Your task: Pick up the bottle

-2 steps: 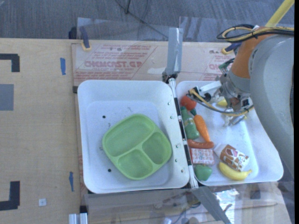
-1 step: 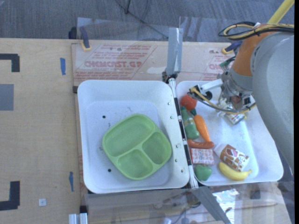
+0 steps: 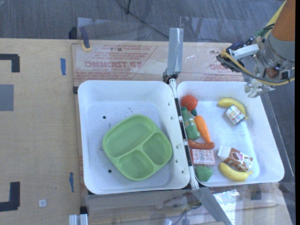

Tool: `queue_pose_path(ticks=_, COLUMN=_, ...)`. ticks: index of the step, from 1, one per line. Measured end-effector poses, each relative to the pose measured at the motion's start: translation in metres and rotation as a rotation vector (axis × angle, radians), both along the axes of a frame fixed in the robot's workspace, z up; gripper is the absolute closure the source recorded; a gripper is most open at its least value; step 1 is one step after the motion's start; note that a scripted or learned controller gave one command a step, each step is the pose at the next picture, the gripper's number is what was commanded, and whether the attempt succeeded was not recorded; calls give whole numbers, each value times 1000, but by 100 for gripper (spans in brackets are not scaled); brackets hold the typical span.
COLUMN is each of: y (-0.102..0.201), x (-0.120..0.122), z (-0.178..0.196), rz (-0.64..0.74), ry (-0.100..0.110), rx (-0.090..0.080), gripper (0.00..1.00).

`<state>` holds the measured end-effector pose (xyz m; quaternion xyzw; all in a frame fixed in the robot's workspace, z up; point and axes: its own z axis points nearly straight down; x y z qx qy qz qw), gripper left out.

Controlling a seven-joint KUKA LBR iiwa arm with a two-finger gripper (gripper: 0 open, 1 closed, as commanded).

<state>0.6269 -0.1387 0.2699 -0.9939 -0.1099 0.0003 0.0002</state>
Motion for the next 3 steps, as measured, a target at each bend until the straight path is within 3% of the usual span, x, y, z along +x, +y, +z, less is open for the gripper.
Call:
queue_pose_path(ticks=1, y=46, x=15, z=163, rz=35, ry=-2, rx=1, gripper=100)
queue_pose_path(ticks=2, y=63, x=33, z=165, rz=-4, ry=-4, rx=0, gripper=100)
queue_pose_path(ticks=3, y=62, x=34, z=175, rz=-8, ry=-6, rx=0, gripper=100)
